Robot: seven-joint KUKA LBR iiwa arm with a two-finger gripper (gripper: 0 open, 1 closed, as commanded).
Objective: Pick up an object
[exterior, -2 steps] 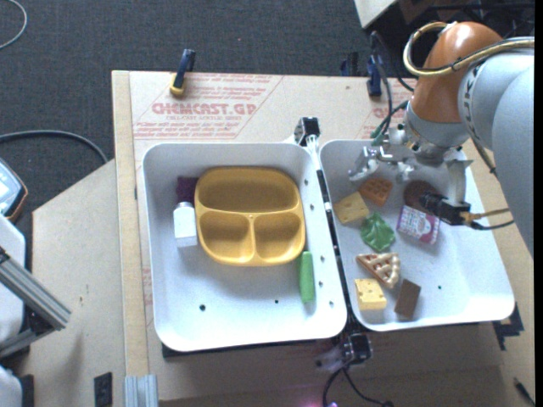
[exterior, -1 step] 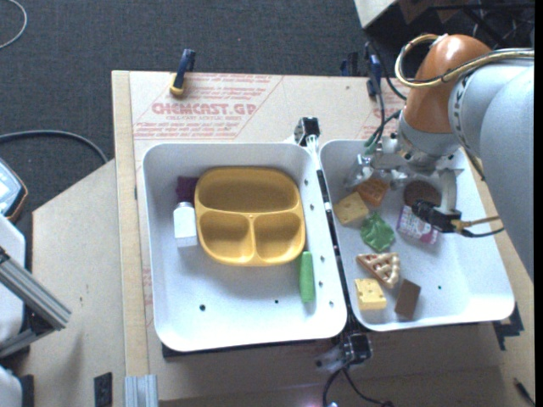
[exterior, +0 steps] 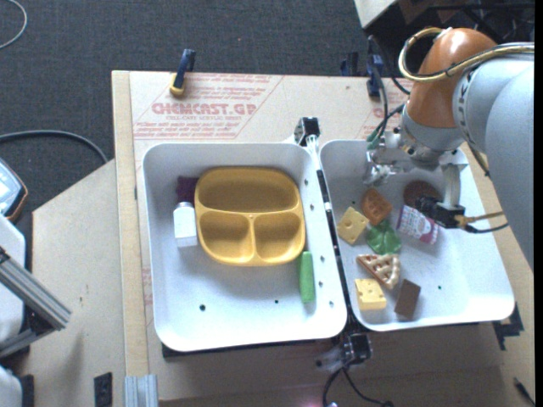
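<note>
My gripper [exterior: 377, 168] hangs over the far part of the right bin [exterior: 475, 278], just above a small orange-brown cracker [exterior: 376, 204]. Nothing shows held in it. Near it lie a yellow cheese wedge [exterior: 352, 225], a green leafy piece [exterior: 383, 240], a pink and white packet [exterior: 417, 224] and a dark brown round piece [exterior: 420, 193]. Further forward in the same bin are a waffle slice [exterior: 379, 268], a second cheese block [exterior: 370, 293] and a brown chocolate block [exterior: 407, 298].
The left bin [exterior: 170, 312] holds a yellow divided plate [exterior: 250, 214], a white bottle [exterior: 185, 224], a purple item [exterior: 187, 185] and a green cucumber [exterior: 306, 276]. A clamp [exterior: 308, 130] sits where the bins meet. The grey arm [exterior: 501, 100] covers the right bin's far right side.
</note>
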